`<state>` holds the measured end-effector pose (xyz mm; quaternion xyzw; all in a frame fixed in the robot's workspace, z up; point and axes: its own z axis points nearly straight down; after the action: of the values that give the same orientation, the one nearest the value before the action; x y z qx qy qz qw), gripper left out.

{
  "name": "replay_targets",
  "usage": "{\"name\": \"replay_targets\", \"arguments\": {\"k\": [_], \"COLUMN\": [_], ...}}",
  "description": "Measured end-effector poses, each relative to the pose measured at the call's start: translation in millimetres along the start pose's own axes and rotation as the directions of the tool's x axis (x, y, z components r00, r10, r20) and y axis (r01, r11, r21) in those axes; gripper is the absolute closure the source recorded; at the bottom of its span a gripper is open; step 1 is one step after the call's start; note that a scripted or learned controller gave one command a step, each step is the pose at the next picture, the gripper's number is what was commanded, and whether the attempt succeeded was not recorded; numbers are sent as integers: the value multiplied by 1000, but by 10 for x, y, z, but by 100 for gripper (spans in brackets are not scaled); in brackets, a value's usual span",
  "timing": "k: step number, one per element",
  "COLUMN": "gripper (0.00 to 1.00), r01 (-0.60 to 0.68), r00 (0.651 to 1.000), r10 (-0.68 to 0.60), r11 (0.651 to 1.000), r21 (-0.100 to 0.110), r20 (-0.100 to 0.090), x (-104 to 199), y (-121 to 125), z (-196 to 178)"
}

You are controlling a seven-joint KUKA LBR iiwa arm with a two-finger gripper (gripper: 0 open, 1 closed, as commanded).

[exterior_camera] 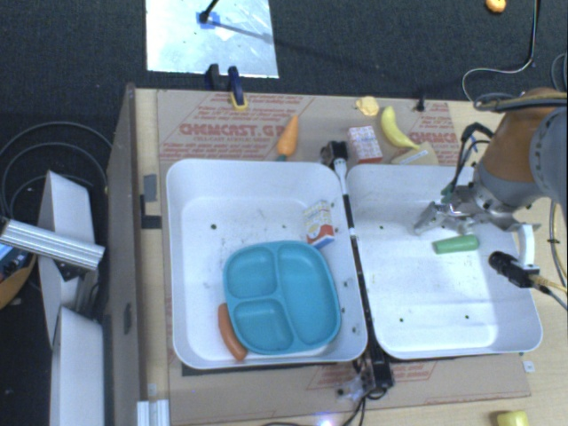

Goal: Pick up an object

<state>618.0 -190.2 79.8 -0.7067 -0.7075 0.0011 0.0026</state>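
Observation:
In the right bin [417, 327], a short green cylinder [455, 244] lies on the floor toward the upper right. My gripper [437, 218] hangs low over that bin, just above and to the left of the green cylinder, close to it; nothing shows held in it. The left bin [200, 193] holds a blue divided plate [280, 296], an orange sausage [231, 332] at the plate's lower left, and a small white and red carton [319, 224] near the plate's upper right.
Behind the bins, on the cardboard, lie a carrot [287, 138], a pink box [364, 143], a banana [395, 130] and a small yellow piece [366, 106]. A small orange ball [495, 3] rests on the dark floor at the far right.

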Motion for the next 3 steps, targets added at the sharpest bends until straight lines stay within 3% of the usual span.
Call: {"name": "replay_targets", "arguments": {"k": [1,2,3], "gripper": [0,0,0], "r01": [7,-4,-1], "r00": [1000,1000,1000], "r10": [-7,4,1], "r11": [1000,1000,1000], "r21": [-25,10,-13], "r20": [7,-2,5], "x": [167,157,-19], "y": [548,-486,-376], "z": [-1509,-292,-956]}}
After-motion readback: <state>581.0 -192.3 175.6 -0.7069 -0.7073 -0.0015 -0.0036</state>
